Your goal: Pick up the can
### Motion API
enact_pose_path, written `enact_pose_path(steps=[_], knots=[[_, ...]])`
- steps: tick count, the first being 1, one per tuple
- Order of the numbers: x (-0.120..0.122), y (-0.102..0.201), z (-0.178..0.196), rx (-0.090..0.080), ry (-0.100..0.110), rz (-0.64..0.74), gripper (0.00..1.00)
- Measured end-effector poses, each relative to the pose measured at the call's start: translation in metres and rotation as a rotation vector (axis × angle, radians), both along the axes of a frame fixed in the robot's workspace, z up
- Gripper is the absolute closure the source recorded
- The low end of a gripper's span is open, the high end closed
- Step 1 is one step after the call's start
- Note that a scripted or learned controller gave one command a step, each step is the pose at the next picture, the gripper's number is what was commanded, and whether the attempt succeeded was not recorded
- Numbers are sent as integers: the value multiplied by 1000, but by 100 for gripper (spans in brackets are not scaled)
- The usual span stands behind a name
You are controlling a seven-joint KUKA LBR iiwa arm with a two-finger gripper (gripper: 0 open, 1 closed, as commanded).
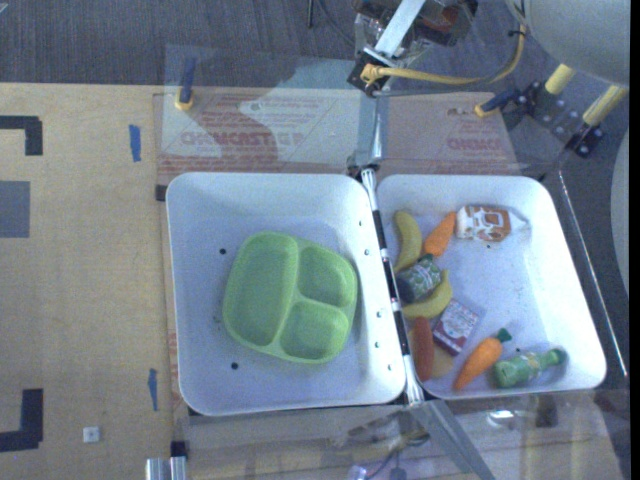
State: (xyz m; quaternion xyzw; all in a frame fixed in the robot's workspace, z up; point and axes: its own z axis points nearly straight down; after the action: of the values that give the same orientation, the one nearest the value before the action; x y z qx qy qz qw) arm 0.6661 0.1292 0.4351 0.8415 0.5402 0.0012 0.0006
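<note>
The can [417,278] is small and dark with a green label. It lies in the right bin [560,268] near its left wall, resting on a yellow banana [428,302]. My gripper [418,0] hangs high at the top edge of the camera view, beyond the far side of both bins and well apart from the can. Nothing shows in its grasp.
The left bin [200,228] holds a green divided plate [291,296]. Around the can lie a second banana [406,239], a carrot [438,235], an orange-and-white pack [484,223], a red box [457,326], a red stick [423,348], another carrot [478,360] and a green bottle [526,366].
</note>
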Motion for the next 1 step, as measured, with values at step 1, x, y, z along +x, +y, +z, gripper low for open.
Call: enact_pose_path(steps=[1], knots=[[-11,64,0,0,0,36,100]])
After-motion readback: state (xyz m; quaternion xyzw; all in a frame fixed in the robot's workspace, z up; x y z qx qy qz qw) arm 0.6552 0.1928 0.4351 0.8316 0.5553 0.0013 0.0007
